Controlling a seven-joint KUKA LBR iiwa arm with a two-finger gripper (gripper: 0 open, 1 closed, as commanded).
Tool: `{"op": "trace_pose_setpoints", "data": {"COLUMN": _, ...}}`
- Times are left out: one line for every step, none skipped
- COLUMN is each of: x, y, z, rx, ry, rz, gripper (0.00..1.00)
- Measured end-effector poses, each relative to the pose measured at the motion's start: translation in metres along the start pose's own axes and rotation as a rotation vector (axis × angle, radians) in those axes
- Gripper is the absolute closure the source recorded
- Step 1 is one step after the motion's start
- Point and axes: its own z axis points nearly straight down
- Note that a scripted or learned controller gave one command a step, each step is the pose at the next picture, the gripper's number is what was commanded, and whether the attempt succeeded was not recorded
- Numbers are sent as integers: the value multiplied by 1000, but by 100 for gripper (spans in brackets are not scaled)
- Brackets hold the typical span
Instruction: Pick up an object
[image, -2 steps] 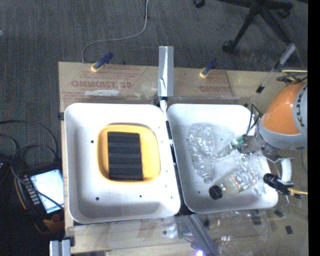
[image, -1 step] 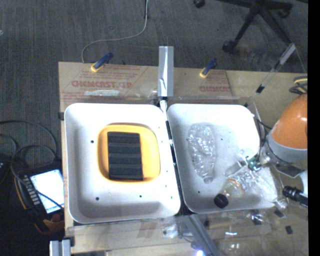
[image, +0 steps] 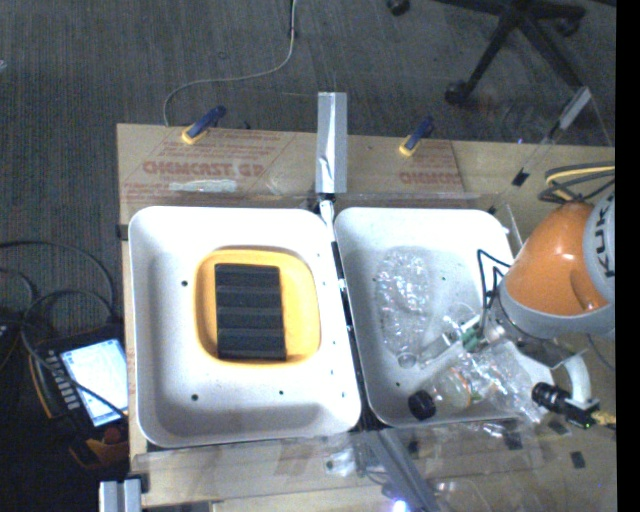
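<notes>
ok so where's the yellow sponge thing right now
The yellow sponge lies flat in the middle of the left bin, dark ridged side up, across the divider from the clear plastic bottles in the right bin.

A: What kind of place is this?

B: A robotics laboratory. A plywood work surface (image: 150, 180) carries two shallow white plastic bins (image: 160, 400), held by blue-handled clamps (image: 203, 124).

A: Further evidence?

B: Grey carpet floor (image: 80, 60) with loose cables (image: 250, 75), a black office-chair base (image: 500, 50), and a handheld control pendant with lit screen (image: 85, 375) at left.
</notes>
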Motion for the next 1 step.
{"op": "trace_pose_setpoints", "data": {"x": -41, "y": 20, "z": 3, "rx": 12, "ry": 13, "rz": 492, "gripper": 0}}
